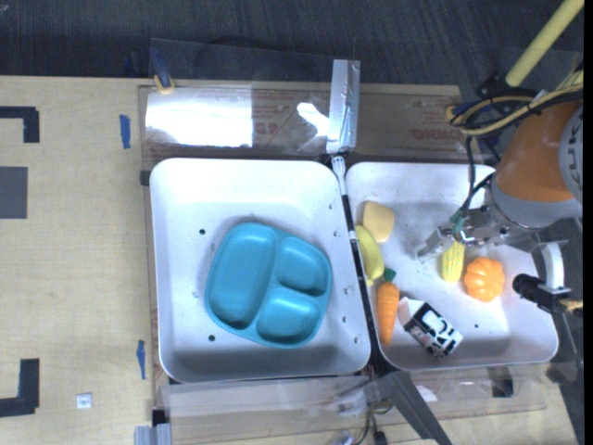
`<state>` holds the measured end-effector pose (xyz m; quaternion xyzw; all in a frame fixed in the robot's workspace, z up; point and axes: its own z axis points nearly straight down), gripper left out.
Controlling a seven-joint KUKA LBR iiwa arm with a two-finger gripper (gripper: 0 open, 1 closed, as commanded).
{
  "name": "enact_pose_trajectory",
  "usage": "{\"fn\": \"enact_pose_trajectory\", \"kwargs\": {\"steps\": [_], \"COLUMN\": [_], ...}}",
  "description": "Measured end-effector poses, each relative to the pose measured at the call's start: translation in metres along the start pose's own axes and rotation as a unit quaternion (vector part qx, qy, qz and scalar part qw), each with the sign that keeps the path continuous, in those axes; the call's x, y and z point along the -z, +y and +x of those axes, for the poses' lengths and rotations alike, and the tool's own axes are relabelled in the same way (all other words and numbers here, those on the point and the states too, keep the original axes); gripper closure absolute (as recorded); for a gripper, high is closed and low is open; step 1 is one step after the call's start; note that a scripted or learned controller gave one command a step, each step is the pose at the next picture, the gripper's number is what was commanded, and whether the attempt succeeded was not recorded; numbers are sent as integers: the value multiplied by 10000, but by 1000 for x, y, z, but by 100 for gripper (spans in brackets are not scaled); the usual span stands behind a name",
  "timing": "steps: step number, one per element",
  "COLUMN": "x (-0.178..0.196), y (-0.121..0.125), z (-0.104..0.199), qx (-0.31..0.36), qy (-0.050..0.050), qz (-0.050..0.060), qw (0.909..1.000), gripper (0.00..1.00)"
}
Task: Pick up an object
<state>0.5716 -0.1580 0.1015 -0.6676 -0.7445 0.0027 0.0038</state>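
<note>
**A:** From the overhead camera view, where does the arm stand?

**B:** The arm (542, 160) comes in from three o'clock over the right bin (408, 188). The gripper (454, 235) hangs low above that bin's middle, just above the corn cob (451, 261). Whether the pincer is spread or pressed together, I cannot tell (the metal parts blur into the white floor), and nothing visibly sits between its tips.

**A:** So what is the likely target?

**B:** I judge the corn: a small pale-yellow cob, lying roughly upright in the view, at about four o'clock from the bin's centre. An orange pumpkin-like toy (484, 279) touches or nearly touches it on the three o'clock side.

**A:** How should the grasp be done well?

**B:** Come straight down, straddling the cob across its narrow width, so that one tip does not land on the pumpkin. Close only once both tips are below the cob's top, then lift slowly; a rounded, smooth toy probably slips easily.

**A:** And the rest?

**B:** At nine o'clock in the right bin lie a pale yellow piece (378, 220), a banana-like toy (371, 253) and a carrot (386, 311); at six o'clock, a black-and-white object (433, 329). The left bin (176, 193) holds a blue divided plate (267, 283).
</note>
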Motion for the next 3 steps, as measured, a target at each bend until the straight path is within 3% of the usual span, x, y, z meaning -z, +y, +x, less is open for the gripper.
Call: {"fn": "enact_pose_trajectory", "kwargs": {"steps": [1,2,3], "x": [-5,5,112], "y": [11,12,3], "z": [58,57,133], "qx": [-626,-642,-1100], "qy": [9,1,4], "qz": [-22,-37,-80], "qw": [9980,9979,9939], "gripper": [0,100,100]}}
